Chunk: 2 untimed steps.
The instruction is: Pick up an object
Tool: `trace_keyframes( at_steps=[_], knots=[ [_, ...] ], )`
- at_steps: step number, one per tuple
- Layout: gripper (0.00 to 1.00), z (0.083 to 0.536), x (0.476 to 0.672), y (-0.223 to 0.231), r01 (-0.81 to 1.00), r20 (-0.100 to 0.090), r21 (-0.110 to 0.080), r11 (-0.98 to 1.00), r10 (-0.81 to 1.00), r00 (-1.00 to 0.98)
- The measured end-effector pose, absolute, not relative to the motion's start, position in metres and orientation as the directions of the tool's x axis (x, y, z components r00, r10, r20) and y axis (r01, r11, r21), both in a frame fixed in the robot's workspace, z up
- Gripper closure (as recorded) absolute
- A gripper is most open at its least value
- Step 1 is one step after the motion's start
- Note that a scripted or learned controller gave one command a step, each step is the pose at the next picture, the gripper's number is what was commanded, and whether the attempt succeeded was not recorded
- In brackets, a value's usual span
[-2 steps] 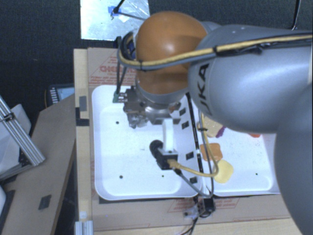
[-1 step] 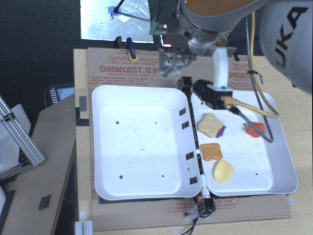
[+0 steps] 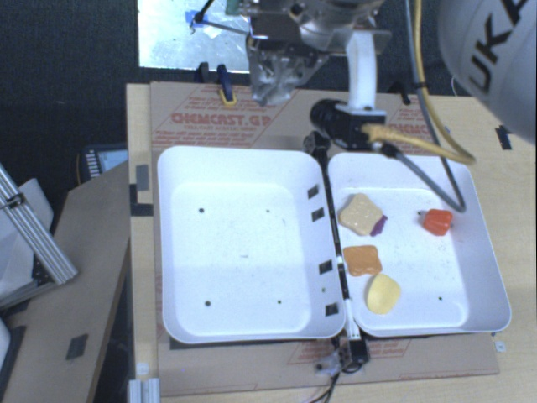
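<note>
- The gripper (image 3: 273, 86) is seen raised above the far edge of the counter (image 3: 143, 141), beyond the left bin (image 3: 172, 225); nothing is seen between its fingers, and whether they are spread or pressed together cannot be told.
- The pickable objects are all found in the right bin (image 3: 482, 259), nearer the camera than the gripper and off to its right side.
- Four main objects are counted there: one beige bread-like piece (image 3: 359, 213), one orange toast-like slab (image 3: 362, 260), one yellow rounded piece (image 3: 383, 294) and one red-orange block (image 3: 436, 222).
- One small purple item (image 3: 379, 224) is seen touching the beige piece; its kind cannot be made out.
- Two white bins are counted, side by side.
- The step in hand is judged to be the approach, since no object has yet been reached.
- A good grasp would probably be served by choosing the red-orange block, which lies well apart from the others and clear of the bin wall.
- The beige, orange and yellow pieces lie near the divider between the bins, so a descent there should be centred with care to avoid striking the rim.
- The fingers should be spread before descent and lined up across the chosen object's narrower side.
</note>
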<state>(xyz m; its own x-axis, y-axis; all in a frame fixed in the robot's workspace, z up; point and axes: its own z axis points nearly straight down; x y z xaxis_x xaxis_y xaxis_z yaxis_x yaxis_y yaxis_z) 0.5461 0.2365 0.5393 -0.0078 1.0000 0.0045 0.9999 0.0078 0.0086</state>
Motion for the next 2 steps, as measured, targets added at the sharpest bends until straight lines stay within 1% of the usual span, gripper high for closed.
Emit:
trace_keyframes(
  at_steps=[1,2],
  knots=[
    [1.0,0.547,0.546,0.235,1.0,0.003,0.004,0.009,1.0,-0.009],
    [1.0,0.535,0.504,0.176,1.0,0.0,-0.001,-0.003,1.0,0.003]
  ],
)
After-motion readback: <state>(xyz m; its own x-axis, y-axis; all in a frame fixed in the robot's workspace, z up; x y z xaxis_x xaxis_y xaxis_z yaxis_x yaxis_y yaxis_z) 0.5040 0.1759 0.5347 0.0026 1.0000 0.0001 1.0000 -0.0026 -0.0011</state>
